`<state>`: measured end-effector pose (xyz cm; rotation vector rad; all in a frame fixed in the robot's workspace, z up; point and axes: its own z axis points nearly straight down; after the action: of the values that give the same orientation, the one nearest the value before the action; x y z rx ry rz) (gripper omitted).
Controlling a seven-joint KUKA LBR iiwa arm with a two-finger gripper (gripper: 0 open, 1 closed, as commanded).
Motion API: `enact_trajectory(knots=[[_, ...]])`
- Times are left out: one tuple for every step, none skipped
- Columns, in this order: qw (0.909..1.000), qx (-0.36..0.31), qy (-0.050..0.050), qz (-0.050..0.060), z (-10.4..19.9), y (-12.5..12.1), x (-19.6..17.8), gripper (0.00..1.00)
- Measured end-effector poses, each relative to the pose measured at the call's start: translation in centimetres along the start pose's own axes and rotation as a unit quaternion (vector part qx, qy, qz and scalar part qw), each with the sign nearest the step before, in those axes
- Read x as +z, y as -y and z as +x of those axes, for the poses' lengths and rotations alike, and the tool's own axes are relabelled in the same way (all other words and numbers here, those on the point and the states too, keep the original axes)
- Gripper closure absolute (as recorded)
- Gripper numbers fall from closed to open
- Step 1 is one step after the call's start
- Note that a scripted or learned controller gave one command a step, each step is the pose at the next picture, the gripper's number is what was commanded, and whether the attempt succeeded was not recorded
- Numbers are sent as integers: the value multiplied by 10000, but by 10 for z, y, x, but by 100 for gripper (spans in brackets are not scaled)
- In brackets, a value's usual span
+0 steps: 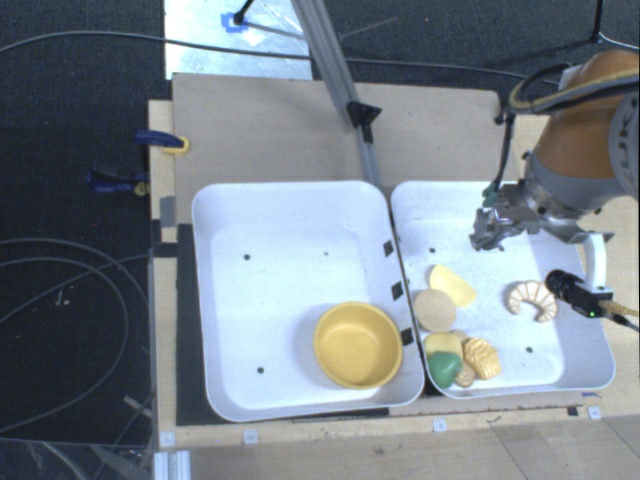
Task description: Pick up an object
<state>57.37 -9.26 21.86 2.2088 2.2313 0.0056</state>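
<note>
My gripper (487,236) hangs over the upper middle of the right bin (430,203), with nothing visible between its fingers. Below it lie a pale yellow wedge (453,287), a beige round piece (434,310), a yellow block (443,345), a green piece (444,369) and a ridged golden piece (481,358), clustered at the bin's lower left. A croissant-shaped toy (532,299) lies to the right, below the wrist. The nearest piece, the pale wedge, sits a short way down and left of the fingertips.
A yellow bowl (357,344) sits in the lower right of the left bin (250,218). A grey pole (330,48) slants down to the bins' shared rim. A black fitting (575,293) on the arm overhangs the right bin's right side.
</note>
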Motion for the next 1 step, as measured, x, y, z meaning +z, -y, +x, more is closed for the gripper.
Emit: enact_trajectory(knots=[[10000,-2,-2,4,58,-7,-12,100]])
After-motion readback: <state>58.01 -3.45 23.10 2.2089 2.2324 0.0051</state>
